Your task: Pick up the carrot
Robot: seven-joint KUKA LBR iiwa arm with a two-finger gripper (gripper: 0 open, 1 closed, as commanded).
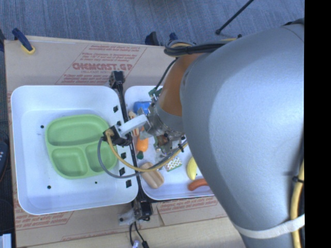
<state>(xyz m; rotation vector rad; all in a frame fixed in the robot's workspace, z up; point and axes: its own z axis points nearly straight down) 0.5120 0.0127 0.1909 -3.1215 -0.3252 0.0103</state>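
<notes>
A green divided plate [77, 146] is seen lying in the left bin [26, 138]. In the right bin [170, 190], near the dividing wall, a small orange piece taken to be the carrot [141, 144] is partly covered by the tool; a tan bread-like item [151, 177] and a yellow item [192, 168] lie nearer the front. The carrot is judged light, stiff and smooth, best gripped across its middle. The gripper [158, 133] is held low over the carrot, with the grey arm [243, 123] bulking at right. Whether the gripper is spread or closed cannot be told.
</notes>
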